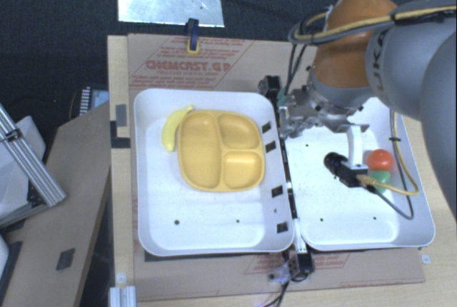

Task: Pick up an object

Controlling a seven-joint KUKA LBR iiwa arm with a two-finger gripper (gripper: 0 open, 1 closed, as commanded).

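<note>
Gripper [288, 121]: low over right bin [343, 227], seemingly seeking a pick; we cannot tell its grip.
Red ball [379, 158]: apart from it, likely untouched.

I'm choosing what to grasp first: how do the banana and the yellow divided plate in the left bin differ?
The banana is slim and curved; the plate is broad with rounded corners. The banana is a paler yellow, the plate a deeper mustard. The plate has three compartments; the banana is one plain piece. Both are yellow and lie in the left bin, the banana at the plate's upper-left edge.
</note>
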